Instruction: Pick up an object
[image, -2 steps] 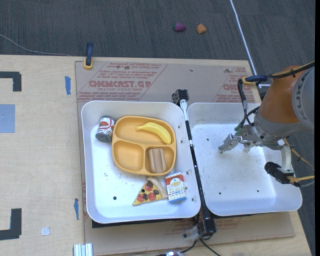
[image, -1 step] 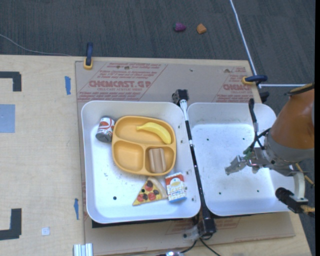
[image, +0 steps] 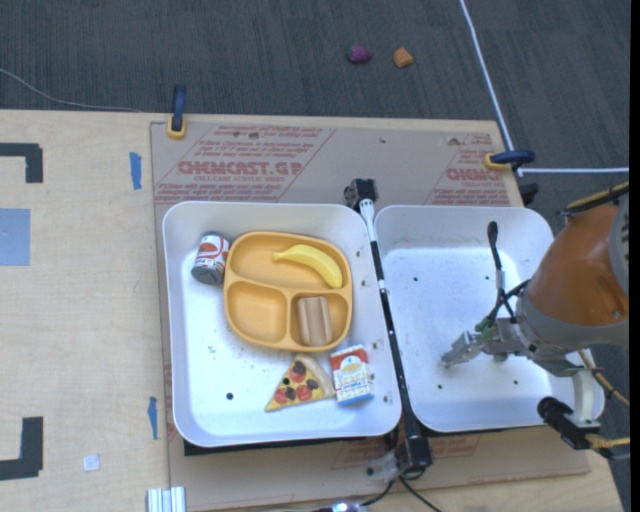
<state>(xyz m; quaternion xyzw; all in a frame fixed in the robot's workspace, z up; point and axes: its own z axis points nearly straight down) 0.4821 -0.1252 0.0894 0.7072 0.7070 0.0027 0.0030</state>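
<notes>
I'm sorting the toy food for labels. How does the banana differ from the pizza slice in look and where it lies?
The banana is plain yellow and curved; the pizza slice is a flat wedge with red and dark toppings. The banana lies inside the yellow tray's top compartment; the pizza slice lies on the bin floor, below the tray and beside a small carton. Both sit in the left bin, apart from the gripper.

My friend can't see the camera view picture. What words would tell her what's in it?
A robot arm's claw hangs over the right white bin. The left bin holds a yellow divided tray with a banana and a sausage; beside the tray lie a small can, a toy pizza slice and a little carton.
</notes>
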